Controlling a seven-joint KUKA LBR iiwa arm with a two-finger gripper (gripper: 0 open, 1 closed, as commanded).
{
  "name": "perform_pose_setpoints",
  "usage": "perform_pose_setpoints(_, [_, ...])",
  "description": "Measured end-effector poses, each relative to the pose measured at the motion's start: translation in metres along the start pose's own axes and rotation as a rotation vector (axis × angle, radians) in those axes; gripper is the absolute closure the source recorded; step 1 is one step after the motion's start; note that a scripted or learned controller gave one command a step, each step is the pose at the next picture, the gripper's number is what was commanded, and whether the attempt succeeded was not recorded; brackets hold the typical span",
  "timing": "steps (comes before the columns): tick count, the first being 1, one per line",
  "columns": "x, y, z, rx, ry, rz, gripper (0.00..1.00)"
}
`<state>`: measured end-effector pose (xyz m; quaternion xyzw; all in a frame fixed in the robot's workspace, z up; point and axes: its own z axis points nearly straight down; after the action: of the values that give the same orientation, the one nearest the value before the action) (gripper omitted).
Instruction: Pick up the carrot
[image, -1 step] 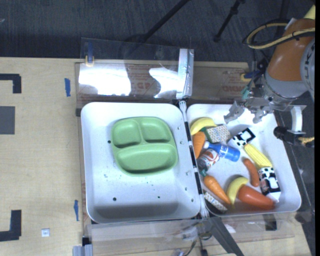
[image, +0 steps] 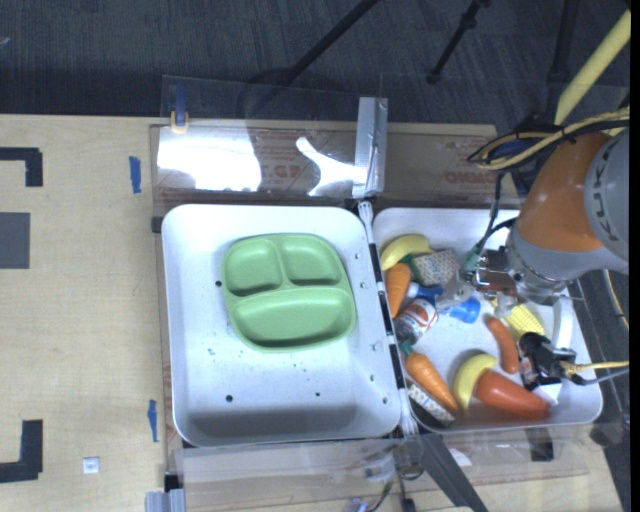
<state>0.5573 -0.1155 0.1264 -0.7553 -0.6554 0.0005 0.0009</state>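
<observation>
While the left bin (image: 195, 330) holds a green divided plate (image: 288, 290) near its middle, the right bin (image: 450, 218) is crowded with toy food. The two white bins sit side by side on a pale bench, viewed from above at a slant.

The carrot (image: 430, 378) lies in the near left part of the right bin, close to the wall shared with the left bin, and it rests at a slant. Just to its right is a yellow banana-shaped piece (image: 470, 375), and beyond that a red-orange pepper-like piece (image: 510, 397). A second carrot (image: 397, 288) lies farther back along the same left wall, running lengthwise, with a banana (image: 405, 248) curved just behind it. Between the two carrots sits a small can (image: 415, 320).

Toward the middle of the right bin are a grey mesh-looking item (image: 435, 268), a small blue piece (image: 463, 310), a slim orange piece (image: 503, 345) and a yellow corn cob (image: 525, 320).

A grey arm with an orange band (image: 565, 215) reaches in from the right. Its gripper (image: 480, 275) is over the back middle of the right bin, just beside the mesh-looking item and just behind the blue piece. It is near the second carrot but apart from it, and well apart from the carrot at the front. From this angle it is impossible to tell whether the gripper is open or closed, or whether it has hold of anything.
</observation>
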Motion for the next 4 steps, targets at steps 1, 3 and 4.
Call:
perform_pose_setpoints(1, [0.011, 0.021, -0.068, -0.003, -0.001, 0.025, 0.0])
perform_pose_setpoints(3, [0.018, -0.043, -0.009, 0.001, 0.0, 0.323, 0.0])
perform_pose_setpoints(4, [-0.023, -0.076, -0.084, -0.001, -0.001, 0.371, 0.0])
